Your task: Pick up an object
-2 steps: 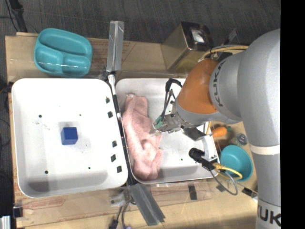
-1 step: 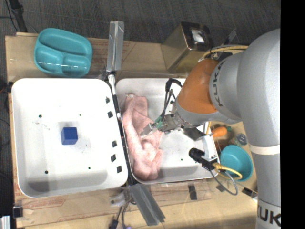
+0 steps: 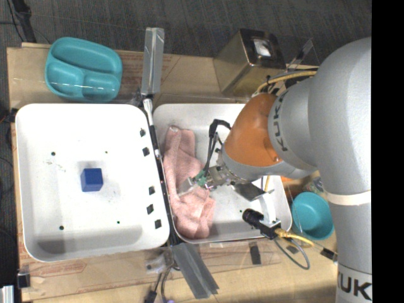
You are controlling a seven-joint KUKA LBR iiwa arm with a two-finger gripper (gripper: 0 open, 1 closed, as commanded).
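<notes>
- So we've got the arm (image 3: 297,131) reaching in from 3 o'clock, hanging low over the right bin (image 3: 189,115), with the pincer (image 3: 201,183) right down at the pink towel (image 3: 186,182).
- The towel is bunched along the bin's 9 o'clock wall, running from roughly 12 down to 6. We reckon that's the thing being gone for.
- Can't honestly tell how far apart the pincer tips are, or whether any cloth is pinched between them. It's a small dark-and-green cluster against the fabric and the wrist hides half of it.
- The other candidate, a blue cube (image 3: 92,179), sits alone in the middle of the left bin (image 3: 38,122), well apart from the arm.
- What could go wrong, in our view:
  - soft cloth might get only a thin fold nipped, then slip free on the lift
  - the towel is long, so a hanging tail could drag on the divider wall between the bins
  - the loose cable (image 3: 218,131) near the wrist could snag the fabric
- The teal tray (image 3: 83,68) at 11 o'clock and the teal bowl (image 3: 314,214) at 4 o'clock on the desk look out of harm's way.
</notes>
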